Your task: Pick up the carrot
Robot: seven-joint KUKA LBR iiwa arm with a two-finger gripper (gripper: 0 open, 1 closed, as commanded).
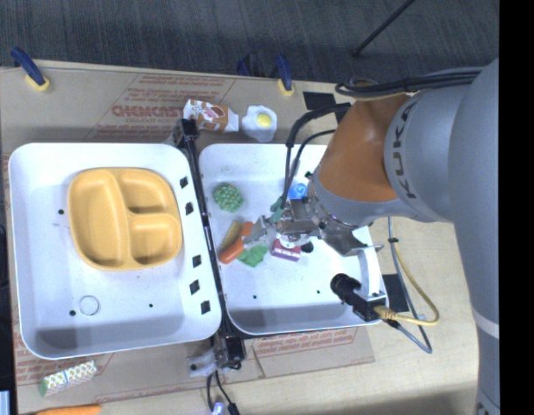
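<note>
Lying in the right bin [250, 318] near its left wall, carrot [233, 241] runs 1-to-7 o'clock. Gripper [271, 229] sits just at its 3 o'clock, close beside; finger spread cannot be told. Green piece [253, 256] touches carrot's lower side.

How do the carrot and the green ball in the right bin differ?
Colour: the carrot is orange, the green ball is green. Shape: the carrot is long and thin, the ball is round and bumpy. Place: the carrot lies slanted by the bin's left wall, right next to the gripper; the ball sits apart, farther up in the view. Both lie in the right bin.
</note>
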